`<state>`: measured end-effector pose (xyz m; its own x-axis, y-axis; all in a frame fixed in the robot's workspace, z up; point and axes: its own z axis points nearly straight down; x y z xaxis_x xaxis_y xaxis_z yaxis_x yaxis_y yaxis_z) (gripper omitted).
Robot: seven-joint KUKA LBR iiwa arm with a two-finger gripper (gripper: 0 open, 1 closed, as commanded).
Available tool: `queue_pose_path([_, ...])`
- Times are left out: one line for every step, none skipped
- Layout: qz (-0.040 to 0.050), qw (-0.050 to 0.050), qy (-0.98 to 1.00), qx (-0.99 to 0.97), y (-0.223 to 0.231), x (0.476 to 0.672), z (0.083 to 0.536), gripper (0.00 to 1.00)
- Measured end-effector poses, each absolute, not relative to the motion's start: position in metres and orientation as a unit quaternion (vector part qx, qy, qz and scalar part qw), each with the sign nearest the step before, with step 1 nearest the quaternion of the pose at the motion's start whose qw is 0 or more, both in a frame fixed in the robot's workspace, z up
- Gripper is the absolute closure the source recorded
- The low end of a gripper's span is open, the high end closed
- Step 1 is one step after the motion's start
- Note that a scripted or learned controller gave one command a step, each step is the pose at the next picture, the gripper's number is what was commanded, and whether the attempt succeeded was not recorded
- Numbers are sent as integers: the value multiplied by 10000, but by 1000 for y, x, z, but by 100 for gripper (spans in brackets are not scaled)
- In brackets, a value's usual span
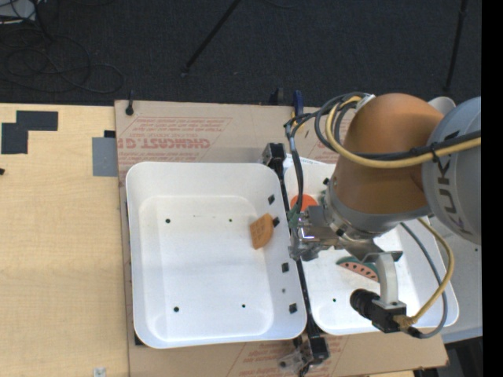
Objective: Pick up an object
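**Arm low over the right bin, objects scattered around it**

The two-finger gripper (302, 240) sits beneath the grey arm's bulky orange-banded wrist (385, 163), near the left wall of the right-hand shallow white bin (440, 309); whether it is parted or closed, or has anything in it, I cannot tell. At about twelve o'clock from it, a small round orange object (301, 203) peeks out. Toward nine o'clock, just across the divider, a tan wedge-shaped piece (262, 231) rests in the left-hand shallow white bin (157, 312). Toward four o'clock lies a flat red-and-green slice-like object (360, 268).
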<state>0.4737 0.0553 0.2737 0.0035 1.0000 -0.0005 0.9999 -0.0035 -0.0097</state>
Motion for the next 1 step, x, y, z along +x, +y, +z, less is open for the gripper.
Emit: queue_pose_path([16,0,-7044,-7098,-28,475,280,100])
